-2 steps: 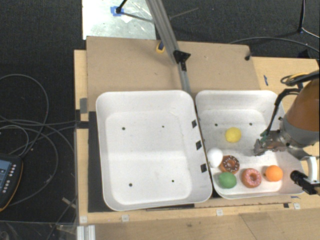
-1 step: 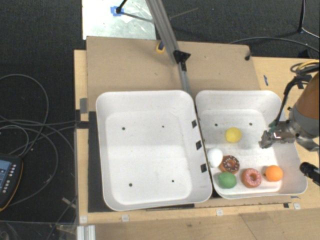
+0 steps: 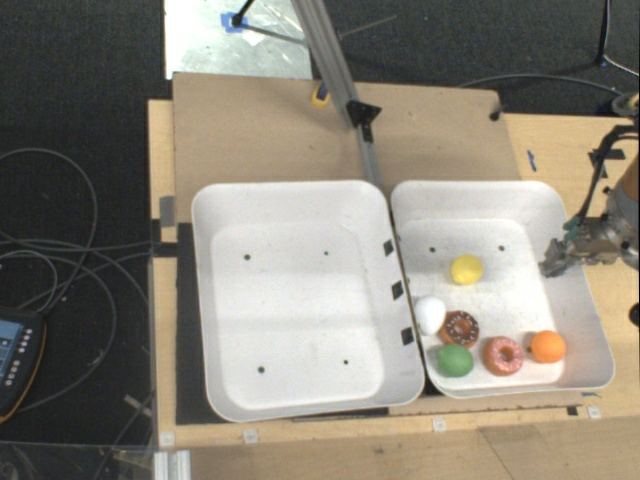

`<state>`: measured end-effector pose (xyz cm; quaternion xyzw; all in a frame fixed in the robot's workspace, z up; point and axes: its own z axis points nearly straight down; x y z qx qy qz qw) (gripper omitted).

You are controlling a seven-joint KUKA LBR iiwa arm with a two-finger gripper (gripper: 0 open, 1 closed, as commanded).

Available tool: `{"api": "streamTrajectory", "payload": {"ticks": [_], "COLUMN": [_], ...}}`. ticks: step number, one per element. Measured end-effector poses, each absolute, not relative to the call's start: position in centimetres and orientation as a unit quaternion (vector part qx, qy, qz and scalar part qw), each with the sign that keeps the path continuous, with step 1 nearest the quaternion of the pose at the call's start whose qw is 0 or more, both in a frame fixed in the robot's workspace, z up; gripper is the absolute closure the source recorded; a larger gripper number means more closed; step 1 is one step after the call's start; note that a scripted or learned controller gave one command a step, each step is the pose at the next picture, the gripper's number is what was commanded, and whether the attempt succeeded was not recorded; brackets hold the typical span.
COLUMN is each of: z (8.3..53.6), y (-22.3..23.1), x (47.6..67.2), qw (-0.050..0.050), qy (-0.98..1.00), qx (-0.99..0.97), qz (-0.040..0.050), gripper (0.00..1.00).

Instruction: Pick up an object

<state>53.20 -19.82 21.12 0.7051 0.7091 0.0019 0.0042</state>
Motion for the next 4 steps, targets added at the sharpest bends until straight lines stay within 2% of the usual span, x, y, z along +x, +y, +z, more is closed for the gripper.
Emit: {"api": "streamTrajectory", "payload": {"ticks": [1, 2, 4], "z": [24.1, 24.6, 25.3], "y": [-19.9, -14.5, -2.8], "x": [53.3, 53.9, 51.7], "qw": [0.003, 0.000, -0.001], "qy": [0.709, 0.711, 0.711], "qx": [0.705, 0.703, 0.703], "qz": [0.0012, 0.0014, 0.0016], "gripper": [1.00, 1.00, 1.00]}}
